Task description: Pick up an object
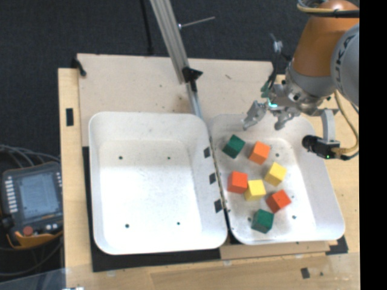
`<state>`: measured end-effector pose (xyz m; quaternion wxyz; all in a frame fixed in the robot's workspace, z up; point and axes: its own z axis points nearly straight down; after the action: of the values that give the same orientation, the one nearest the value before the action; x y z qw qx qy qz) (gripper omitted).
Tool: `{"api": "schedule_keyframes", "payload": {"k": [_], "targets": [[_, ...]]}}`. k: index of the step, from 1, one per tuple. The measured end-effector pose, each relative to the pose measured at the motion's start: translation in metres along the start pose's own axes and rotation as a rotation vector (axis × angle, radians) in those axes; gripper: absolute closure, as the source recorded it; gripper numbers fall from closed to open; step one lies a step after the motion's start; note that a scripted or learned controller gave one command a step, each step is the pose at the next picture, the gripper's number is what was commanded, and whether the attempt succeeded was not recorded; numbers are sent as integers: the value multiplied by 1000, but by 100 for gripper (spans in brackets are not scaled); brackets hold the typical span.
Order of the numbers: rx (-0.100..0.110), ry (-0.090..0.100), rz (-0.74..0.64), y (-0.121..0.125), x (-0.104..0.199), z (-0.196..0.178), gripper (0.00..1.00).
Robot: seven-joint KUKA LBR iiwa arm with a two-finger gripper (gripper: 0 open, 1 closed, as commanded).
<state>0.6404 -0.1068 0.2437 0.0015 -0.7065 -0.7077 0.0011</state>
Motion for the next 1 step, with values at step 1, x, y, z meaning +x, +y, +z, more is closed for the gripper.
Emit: {"api": "schedule_keyframes", "payload": {"k": [1], "targets": [[-5,-1,-1,1,0,-3,0]]}}
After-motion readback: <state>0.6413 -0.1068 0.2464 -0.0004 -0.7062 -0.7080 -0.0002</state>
